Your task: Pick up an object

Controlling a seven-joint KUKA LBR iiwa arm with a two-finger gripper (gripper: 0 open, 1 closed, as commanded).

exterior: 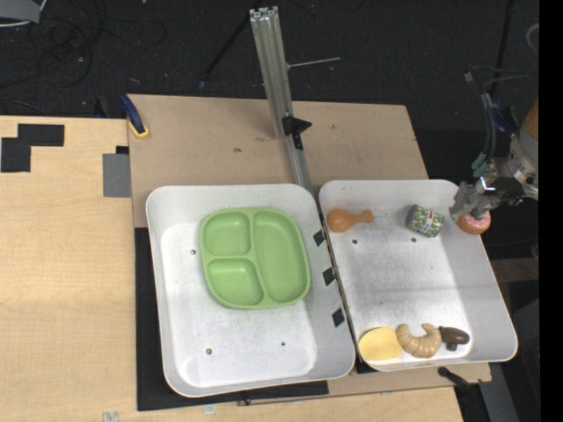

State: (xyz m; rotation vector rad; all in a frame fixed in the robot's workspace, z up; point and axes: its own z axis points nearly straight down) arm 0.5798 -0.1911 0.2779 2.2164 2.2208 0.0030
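My gripper point(473, 207) hangs at the far right corner of the right bin point(413, 280), reaching in from the right. A small pink round object point(476, 223) lies directly under its tip at the bin's right rim; whether it is gripped is not visible. A green can point(425, 221) lies on its side just left of the gripper. An orange drumstick-shaped toy point(347, 220) rests near the bin's far left corner. Along the near edge lie a yellow piece point(379, 345), a tan curled piece point(419, 340) and a dark brown piece point(455, 336).
The left bin point(176, 323) holds a green divided plate point(255, 258). An upright metal post point(273, 86) rises behind the gap between the bins. Black clips point(327, 275) sit along the shared rim. The middle of the right bin's floor is bare.
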